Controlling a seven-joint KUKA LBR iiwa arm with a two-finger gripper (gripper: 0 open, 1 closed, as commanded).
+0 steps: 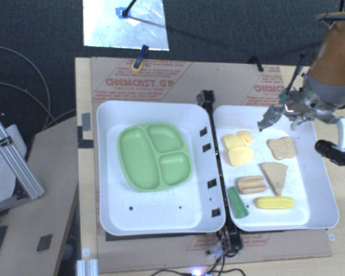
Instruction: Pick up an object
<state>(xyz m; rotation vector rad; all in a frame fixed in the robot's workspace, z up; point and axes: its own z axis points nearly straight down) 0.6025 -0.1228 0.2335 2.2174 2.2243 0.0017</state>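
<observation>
The right bin holds several toy foods: two yellow lumps, a tan bread slice, a tan wedge, a hot dog bun, a yellow corn cob and a green stick. My gripper hovers over the bin's far edge, just above and behind the bread slice. Its fingers stand open with nothing between them. The grey and orange arm reaches in from the upper right.
The left bin holds a green divided plate. A black hinge strip runs between the bins. Cardboard lies under both. Cables cross the dark floor at left, and a metal frame stands there.
</observation>
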